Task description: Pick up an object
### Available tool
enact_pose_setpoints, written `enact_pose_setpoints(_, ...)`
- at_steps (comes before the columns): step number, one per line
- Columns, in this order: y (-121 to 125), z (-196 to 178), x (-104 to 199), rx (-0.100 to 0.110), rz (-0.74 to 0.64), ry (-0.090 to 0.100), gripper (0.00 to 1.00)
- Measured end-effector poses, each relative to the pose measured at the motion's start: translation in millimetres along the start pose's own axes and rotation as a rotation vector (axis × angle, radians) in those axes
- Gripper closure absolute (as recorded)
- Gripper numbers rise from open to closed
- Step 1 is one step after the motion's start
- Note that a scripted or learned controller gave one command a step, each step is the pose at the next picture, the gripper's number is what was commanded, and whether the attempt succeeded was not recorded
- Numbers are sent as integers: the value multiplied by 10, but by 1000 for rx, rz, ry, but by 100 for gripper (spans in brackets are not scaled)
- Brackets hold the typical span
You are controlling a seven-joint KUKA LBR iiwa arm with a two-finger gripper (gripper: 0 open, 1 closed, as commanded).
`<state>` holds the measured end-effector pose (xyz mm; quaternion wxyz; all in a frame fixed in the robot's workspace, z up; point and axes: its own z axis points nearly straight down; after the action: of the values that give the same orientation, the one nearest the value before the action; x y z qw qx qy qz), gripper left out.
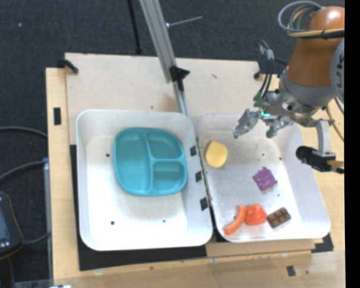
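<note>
Bench [126, 83] was light wood over dark carpet [48, 17], with an aluminium post [159, 29] slanting over the two white bins. Left bin [96, 221] held a teal divided plate [150, 161]; right bin [306, 203] held a yellow piece [216, 153], purple block [264, 179], orange toy [247, 216] and brown chocolate bar [278, 217]. My gripper [256, 126] hung spread and unloaded over the right bin's far end, just beyond the yellow piece, touching nothing.

arm [309, 65] reaching from right, pincer [259, 126] open, empty
</note>
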<state>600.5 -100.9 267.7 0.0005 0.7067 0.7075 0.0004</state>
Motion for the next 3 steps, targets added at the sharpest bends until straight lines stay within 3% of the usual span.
enact_pose_setpoints(1,52,613,7,6,2,-1,0)
enact_pose_setpoints(3,14,1476,48,5,3,-1,0)
